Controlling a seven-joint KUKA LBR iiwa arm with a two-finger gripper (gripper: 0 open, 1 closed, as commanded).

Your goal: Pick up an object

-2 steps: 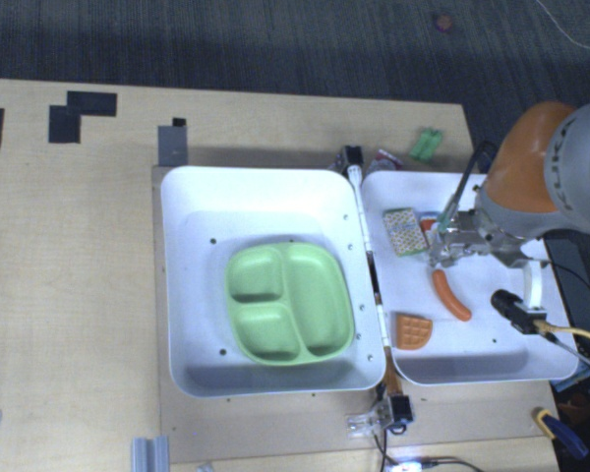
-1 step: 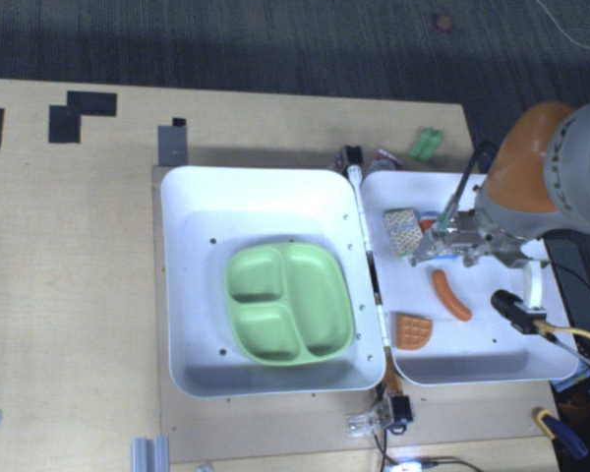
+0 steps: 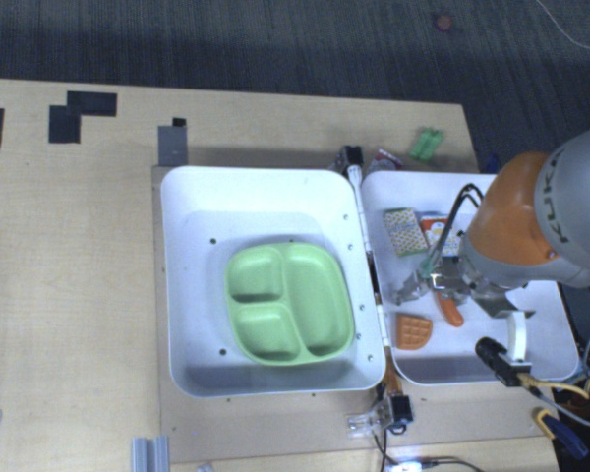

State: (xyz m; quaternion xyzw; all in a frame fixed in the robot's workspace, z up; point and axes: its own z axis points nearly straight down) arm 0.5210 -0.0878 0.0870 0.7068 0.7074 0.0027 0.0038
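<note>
My gripper (image 3: 426, 285) hangs low over the middle of the right bin (image 3: 560, 357), its fingers apart and nothing between them. Just below it lies an orange waffle-like piece (image 3: 413, 330). A small orange carrot-shaped piece (image 3: 452, 312) lies right beside the gripper's near side. Farther back in the same bin sit a speckled grey-green pouch (image 3: 403, 231) and a small orange and white item (image 3: 434, 228), partly hidden by the arm's cable. A green divided plate (image 3: 289, 301) lies in the left bin (image 3: 192, 224).
The bins' shared wall (image 3: 370, 264) runs just left of the gripper. A green toy (image 3: 426, 144) and a dark clamp (image 3: 351, 157) sit on the bench behind the bins. The arm's orange band (image 3: 506, 219) covers the right bin's far right part.
</note>
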